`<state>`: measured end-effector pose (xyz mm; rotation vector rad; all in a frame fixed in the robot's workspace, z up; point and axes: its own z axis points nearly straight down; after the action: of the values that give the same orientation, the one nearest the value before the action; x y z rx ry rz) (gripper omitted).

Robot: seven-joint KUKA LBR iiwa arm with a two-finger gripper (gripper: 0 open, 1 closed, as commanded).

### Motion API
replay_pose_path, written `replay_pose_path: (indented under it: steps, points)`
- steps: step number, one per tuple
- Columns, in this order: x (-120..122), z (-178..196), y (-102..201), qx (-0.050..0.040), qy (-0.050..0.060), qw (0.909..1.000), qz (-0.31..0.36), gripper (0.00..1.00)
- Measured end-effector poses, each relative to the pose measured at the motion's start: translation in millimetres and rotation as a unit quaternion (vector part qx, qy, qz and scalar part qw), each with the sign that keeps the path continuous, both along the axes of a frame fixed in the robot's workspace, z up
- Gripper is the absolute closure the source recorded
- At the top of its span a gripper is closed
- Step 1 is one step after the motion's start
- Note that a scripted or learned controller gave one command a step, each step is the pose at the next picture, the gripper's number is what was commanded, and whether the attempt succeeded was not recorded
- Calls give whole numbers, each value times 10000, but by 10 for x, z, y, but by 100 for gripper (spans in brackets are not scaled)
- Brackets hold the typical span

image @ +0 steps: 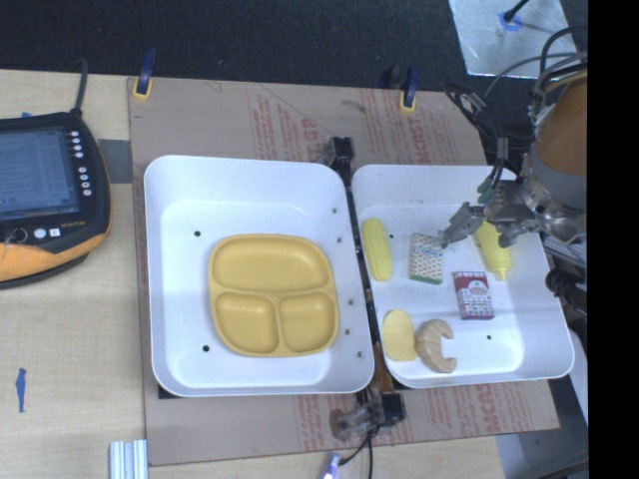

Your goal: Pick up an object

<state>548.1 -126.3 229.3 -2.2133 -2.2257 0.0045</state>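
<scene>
where the hand (486,223) hovers open, a yellow bottle (494,250) lies beneath

The wooden counter (70,367) carries a cardboard sheet (290,118); two white bins (170,267) sit on it, a tablet (45,193) at nine o'clock.

A tablet (45,193) lies on the bench left of the left bin (170,183). Two blue clamps (144,74) (407,86) grip the cardboard (250,118) behind that bin. A yellow tray (272,293) sits inside it.
</scene>
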Motion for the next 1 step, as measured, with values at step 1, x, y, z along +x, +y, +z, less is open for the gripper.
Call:
replay_pose_path:
  steps: [1]
  points:
    - [-71, -686, -702, -9, 8, 10000, -9, 0]
